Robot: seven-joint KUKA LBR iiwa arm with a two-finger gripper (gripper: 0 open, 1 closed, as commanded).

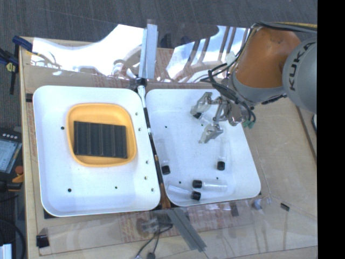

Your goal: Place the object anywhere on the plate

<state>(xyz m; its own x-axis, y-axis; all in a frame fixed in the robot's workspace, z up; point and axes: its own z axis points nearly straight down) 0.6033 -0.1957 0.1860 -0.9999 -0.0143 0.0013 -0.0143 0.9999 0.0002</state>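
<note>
The yellow plate point(99, 136) with a dark ridged centre sits in the left bin point(54, 193). Several clear tubes with black caps lie in the lower part of the right bin point(183, 101): one tube point(221, 156) near the right wall, one tube point(211, 185) along the front, another tube point(180, 190) beside it, and a small one point(164, 167) by the left wall. My gripper point(207, 119) hangs over the upper middle of the right bin, open, with nothing between its fingers point(200, 106). It is above and apart from the tubes.
A metal divider point(146, 53) rises at the back between the two bins. The grey arm with its orange band point(264, 58) reaches in from the upper right. Cables and a small device point(8, 155) lie off the bench's left edge.
</note>
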